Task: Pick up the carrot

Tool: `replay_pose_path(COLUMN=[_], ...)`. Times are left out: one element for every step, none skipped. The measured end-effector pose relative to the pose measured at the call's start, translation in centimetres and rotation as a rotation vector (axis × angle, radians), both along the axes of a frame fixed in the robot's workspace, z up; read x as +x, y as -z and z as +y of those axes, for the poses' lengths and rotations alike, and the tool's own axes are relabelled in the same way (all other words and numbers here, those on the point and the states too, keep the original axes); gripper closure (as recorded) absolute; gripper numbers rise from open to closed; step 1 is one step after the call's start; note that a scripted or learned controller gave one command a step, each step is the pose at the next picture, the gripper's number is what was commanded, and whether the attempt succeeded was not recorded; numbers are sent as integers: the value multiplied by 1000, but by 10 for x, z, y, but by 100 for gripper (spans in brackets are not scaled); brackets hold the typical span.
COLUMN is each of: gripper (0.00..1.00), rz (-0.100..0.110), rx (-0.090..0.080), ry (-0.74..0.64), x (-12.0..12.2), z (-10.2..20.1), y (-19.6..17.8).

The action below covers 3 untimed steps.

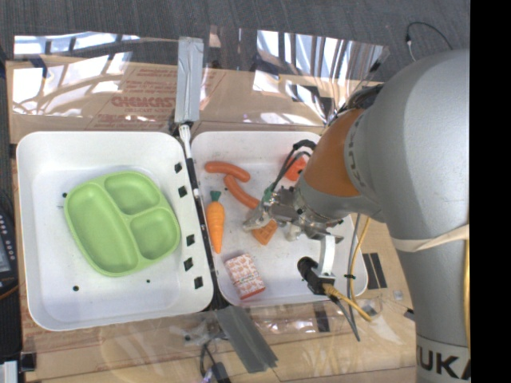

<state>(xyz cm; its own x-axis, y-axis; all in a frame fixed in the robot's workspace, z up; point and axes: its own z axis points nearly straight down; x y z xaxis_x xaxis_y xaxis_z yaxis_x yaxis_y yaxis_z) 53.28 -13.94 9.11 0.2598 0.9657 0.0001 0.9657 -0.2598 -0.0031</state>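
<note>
Your carrot lies in the right bin, close to that bin's left wall, green top pointing away from you and orange tip toward the bench's near edge. It sits apart from the gripper, which is down in the middle of the same bin, right at a small orange wedge-shaped piece. You can't tell from this angle whether the pincer is open or closed — the wrist and the grey arm crowd over it. Two sausages lie just beyond the carrot, one behind the other, between it and the gripper's upper side. A small red-and-white packet rests near the bin's front wall. Over in the left bin you have a green divided plate (three compartments).
</note>
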Motion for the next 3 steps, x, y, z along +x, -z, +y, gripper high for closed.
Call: replay_pose_path(gripper=[100,100,100], rz=[4,-3,-7], rx=[2,0,-3], ry=[-6,-339,-750], x=[0,30,8], z=[1,63,-13], y=[-9,-101,-247])
